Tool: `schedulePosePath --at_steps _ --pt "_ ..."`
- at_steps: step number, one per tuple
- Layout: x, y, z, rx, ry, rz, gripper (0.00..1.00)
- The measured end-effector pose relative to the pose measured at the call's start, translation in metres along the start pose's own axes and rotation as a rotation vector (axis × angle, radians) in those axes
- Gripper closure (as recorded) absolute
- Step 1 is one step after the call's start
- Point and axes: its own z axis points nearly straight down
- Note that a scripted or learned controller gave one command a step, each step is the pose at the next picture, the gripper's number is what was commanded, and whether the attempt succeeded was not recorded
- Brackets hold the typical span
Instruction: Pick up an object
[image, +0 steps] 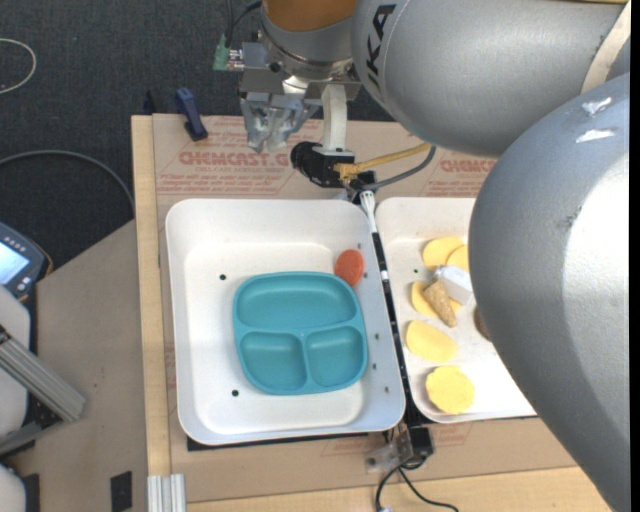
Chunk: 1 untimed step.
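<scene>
A dark carpet lies behind the worktop (160, 440), which is covered with brown cardboard and carries two shallow white bins side by side. In the left bin (195, 235) a teal divided plate (298, 333) is seen lying flat near the middle, and a small orange ball (349, 266) rests just beside the plate's upper right corner, close to the wall shared with the other bin. In the right bin (400, 225) several yellow round pieces (449, 389) are spread, and a tan piece (440, 302) lies among them with a small white block (455, 285) just beside it; part of this bin is hidden by the grey arm (560, 250). The gripper (272, 127) is held high above the far edge of the cardboard, beyond the left bin, well apart from every object. Nothing is seen between its fingers, and it cannot be told whether they stand wide or narrow. It is judged that no object has been picked yet and that the step in hand is the approach. For the next move, one object must be chosen, the gripper must be brought over it and lowered with the fingers on both sides of it. The orange ball is judged the nearest choice, but the bin wall and the plate edge leave little room there.
</scene>
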Motion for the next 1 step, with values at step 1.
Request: schedulePosePath --at_steps 1 --pt "-0.0263 -0.0983 0.0661 0.021 -0.003 0.004 1.0"
